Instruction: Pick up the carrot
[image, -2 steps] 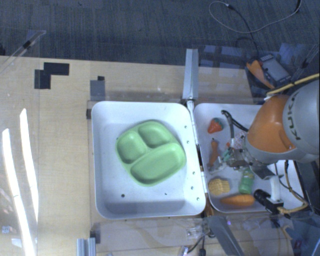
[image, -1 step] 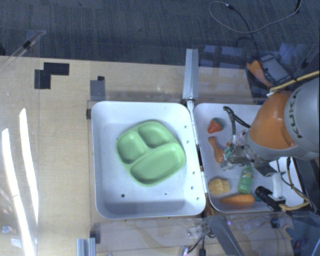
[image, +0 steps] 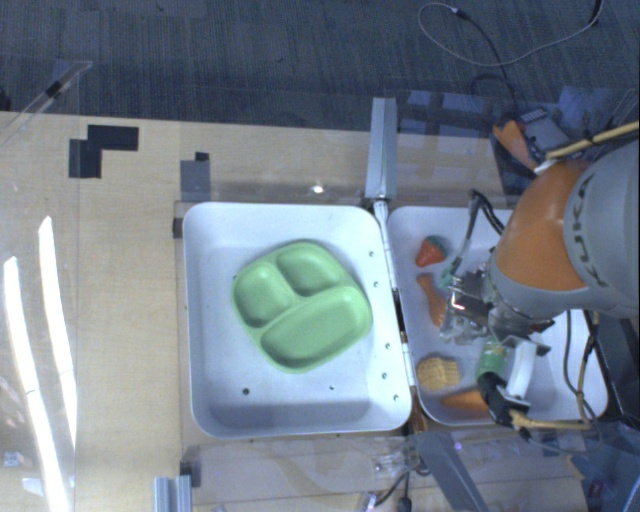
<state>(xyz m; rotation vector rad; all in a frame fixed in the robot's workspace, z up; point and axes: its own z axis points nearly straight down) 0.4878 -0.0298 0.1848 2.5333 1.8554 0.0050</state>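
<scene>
Fingers (image: 462, 312) hang low over the right bin (image: 405, 240), too hidden under the wrist to tell if apart or together. Arm (image: 560, 235) reaches in from the frame's right. Carrot (image: 436, 298) lies just left of them; another orange piece (image: 466, 402), corn (image: 437, 373), strawberry (image: 432, 251) nearby. Green plate (image: 302, 305) fills the left bin (image: 215, 400).

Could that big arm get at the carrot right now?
Probably yes. The gripper hangs just right of the carrot in the right bin, with nothing lying on it; the strawberry sits clear behind.
</scene>
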